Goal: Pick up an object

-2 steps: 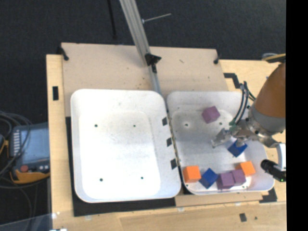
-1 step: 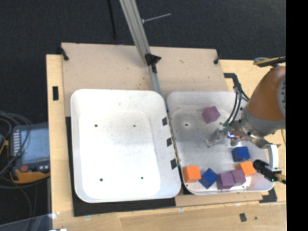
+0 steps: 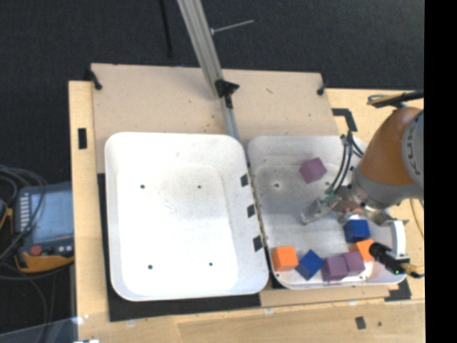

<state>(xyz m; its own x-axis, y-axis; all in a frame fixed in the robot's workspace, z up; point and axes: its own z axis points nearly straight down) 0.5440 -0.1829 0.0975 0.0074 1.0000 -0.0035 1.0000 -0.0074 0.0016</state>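
My gripper (image 3: 313, 213) reaches in from the right and hangs low over the middle of the right bin (image 3: 285, 152). A purple block (image 3: 312, 168) lies apart from it, toward the back of the bin. A blue block (image 3: 355, 230) sits just right of the gripper, under the wrist, with an orange block (image 3: 365, 249) beside it. Along the front wall lie an orange block (image 3: 285, 257), a blue block (image 3: 310, 264) and two purple blocks (image 3: 344, 266). I see nothing held in the gripper.
The left bin (image 3: 178, 213) sits beside the right one, a low divider between them. A slanted metal rail (image 3: 203, 41) rises behind the bins. A handheld pendant (image 3: 43, 224) lies off the bench at far left.
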